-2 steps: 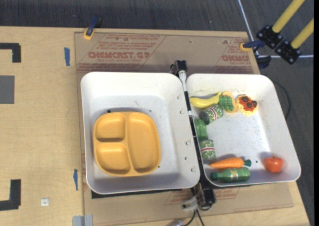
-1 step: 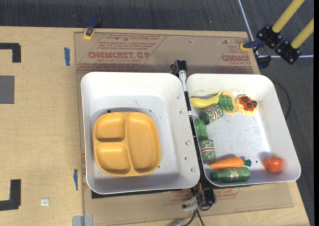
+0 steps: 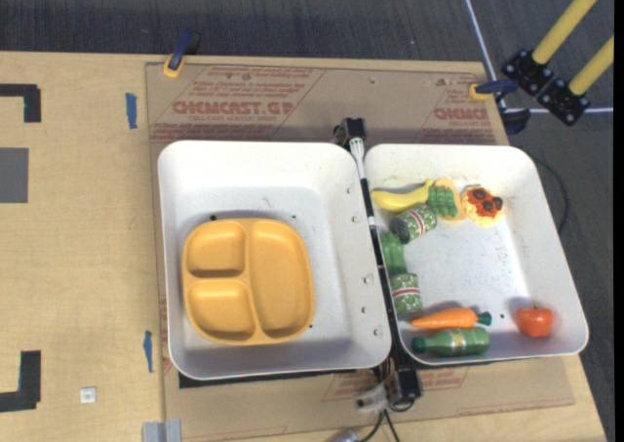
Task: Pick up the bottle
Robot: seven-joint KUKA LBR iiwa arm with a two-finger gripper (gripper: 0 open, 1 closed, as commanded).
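The bottle (image 3: 450, 341) is lying at the right bin (image 3: 546, 235) near edge, touching the carrot (image 3: 444, 318); approaching from above, avoid the carrot.

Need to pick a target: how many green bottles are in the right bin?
2, possibly. One bottle lies along the right bin's left wall; the other bottle lies at the front, just below the carrot. Another could be hidden among the toys at the back.

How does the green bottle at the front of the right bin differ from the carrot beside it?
The green bottle is dark green with a label; the carrot is orange with a green tip. The bottle lies nearer the bin's front wall, the carrot just behind it. Both lie flat, side by side.
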